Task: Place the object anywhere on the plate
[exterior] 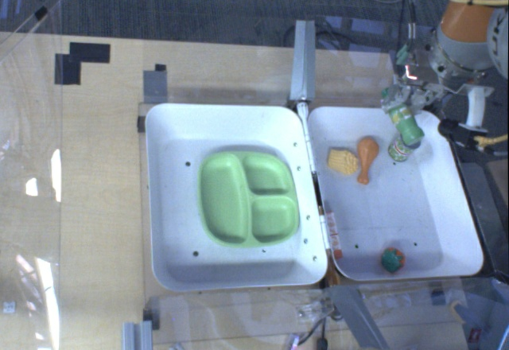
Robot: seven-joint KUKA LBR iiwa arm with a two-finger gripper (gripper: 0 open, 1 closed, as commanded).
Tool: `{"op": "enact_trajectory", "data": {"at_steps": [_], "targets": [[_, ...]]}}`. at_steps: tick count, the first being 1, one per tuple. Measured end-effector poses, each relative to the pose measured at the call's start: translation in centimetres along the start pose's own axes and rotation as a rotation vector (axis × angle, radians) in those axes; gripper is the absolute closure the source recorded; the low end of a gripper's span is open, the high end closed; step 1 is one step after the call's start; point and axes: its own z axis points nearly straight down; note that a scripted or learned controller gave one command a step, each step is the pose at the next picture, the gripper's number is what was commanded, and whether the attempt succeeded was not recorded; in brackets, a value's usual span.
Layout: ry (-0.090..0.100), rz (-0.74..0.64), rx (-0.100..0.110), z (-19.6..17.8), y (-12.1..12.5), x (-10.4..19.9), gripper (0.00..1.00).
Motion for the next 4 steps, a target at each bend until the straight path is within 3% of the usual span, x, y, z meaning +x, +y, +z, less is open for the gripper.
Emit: {"op": "enact_trajectory", "data": {"at_steps": [1, 2, 3, 4], "targets": [[0.002, -0.144, 0.0, 1.1, -3.4, 6.5, 1.0], [0.002, 0.031, 0.002, 5.4, -8.4, 13.6, 1.0], [0.002, -0.249, -0.001, 1.8, -10.0, 20.7, 1.0], [0.002, -0.248, -0.001, 1.8, -10.0, 20.7, 0.0]]}}
